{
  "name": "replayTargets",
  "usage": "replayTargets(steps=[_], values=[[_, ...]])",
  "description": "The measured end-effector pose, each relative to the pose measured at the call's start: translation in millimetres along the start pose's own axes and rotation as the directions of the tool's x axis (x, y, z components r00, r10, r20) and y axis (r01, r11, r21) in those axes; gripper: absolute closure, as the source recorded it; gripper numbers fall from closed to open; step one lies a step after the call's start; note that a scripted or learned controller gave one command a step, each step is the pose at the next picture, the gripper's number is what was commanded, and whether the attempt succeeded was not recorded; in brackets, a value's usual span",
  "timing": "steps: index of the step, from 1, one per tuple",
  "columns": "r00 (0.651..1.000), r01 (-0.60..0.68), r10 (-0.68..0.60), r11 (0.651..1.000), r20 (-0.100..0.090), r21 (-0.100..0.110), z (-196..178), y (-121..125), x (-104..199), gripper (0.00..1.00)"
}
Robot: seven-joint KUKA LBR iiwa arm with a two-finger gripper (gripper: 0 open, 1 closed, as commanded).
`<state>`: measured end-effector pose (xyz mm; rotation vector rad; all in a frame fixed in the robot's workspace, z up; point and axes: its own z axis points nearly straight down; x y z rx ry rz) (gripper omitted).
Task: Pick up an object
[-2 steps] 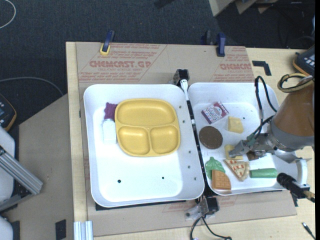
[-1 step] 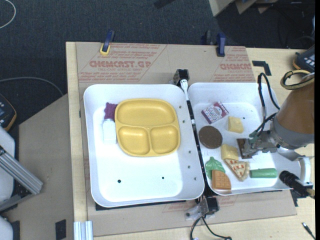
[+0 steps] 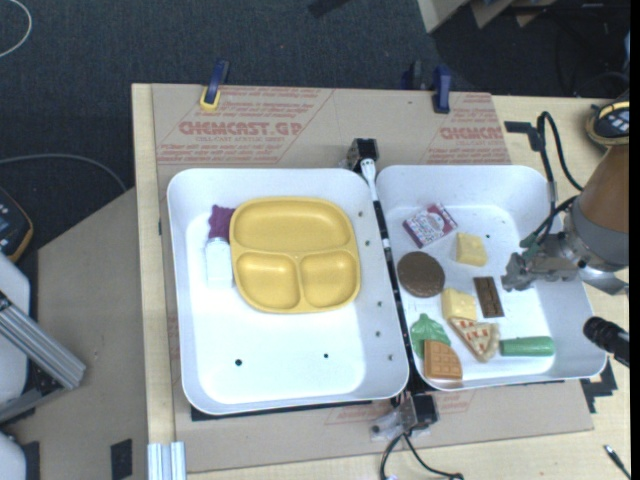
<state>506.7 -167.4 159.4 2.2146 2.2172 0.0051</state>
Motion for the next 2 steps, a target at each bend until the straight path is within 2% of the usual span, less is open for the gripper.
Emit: replayTargets(steps=[1, 2], values=[[1.0, 0.0, 0.0, 1.0, 0.0, 0.002, -44, -3, -2, 1.0], [1.0, 0.0, 0.0, 1.0, -0.001, 0.002, -67, -1, -2, 1.0]])
